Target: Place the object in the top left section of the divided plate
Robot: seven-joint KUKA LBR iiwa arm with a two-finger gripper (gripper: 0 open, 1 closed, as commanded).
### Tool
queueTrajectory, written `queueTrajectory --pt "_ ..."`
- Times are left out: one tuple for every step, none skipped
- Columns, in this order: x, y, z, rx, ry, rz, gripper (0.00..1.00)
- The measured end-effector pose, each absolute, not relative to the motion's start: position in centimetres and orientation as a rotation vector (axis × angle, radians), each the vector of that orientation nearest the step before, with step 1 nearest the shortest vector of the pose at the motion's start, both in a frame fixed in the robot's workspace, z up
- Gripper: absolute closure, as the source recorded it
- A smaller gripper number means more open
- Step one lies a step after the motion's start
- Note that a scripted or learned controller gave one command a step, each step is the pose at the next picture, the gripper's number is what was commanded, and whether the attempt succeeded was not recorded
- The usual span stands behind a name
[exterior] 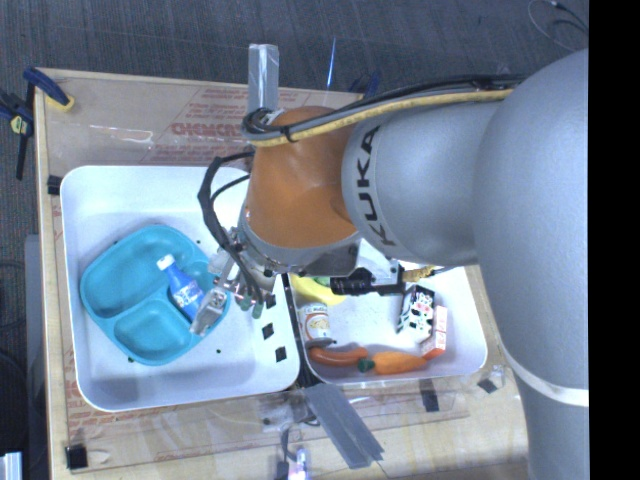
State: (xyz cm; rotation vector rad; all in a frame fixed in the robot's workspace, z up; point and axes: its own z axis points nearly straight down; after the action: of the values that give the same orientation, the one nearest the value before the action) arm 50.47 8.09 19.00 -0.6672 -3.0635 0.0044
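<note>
- The gripper (215, 306) hangs over the right edge of the blue divided plate (115, 288), which sits in the left white bin (80, 198) on the worktop (150, 108).
- The task's thing, a small blue-and-white tube (180, 284), lies at the plate's right side, about where the ridges between sections meet, just up-left of the gripper.
- Its long axis runs on a diagonal, from upper left to lower right; the paler end points up-left into the plate and the darker end points toward the gripper.
- Whether the fingers (207, 315) are released or clenched I cannot tell: they look to touch the tube's lower end, but the wrist shades them and the tube is not plainly between them.
- To do this step well, I judge the tube should come to rest wholly inside the top left section, off the ridge, so it cannot tip into a neighbouring section.
- A low, slow release with the tube lying flat along that section would suit; then lift straight up so nothing drags it.
- The right bin (455, 353) holds a carrot (400, 363), a small can (316, 323) and a cow-patterned carton (418, 313), well apart from the plate.
</note>
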Motion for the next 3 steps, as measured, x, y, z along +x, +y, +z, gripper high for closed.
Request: queueTrajectory --pt "50.47 8.1 19.0 -0.667 -3.064 0.004 0.0" --pt "50.47 8.1 19.01 -0.667 -3.064 0.004 0.0" --pt "50.47 8.1 19.01 -0.667 -3.064 0.004 0.0"
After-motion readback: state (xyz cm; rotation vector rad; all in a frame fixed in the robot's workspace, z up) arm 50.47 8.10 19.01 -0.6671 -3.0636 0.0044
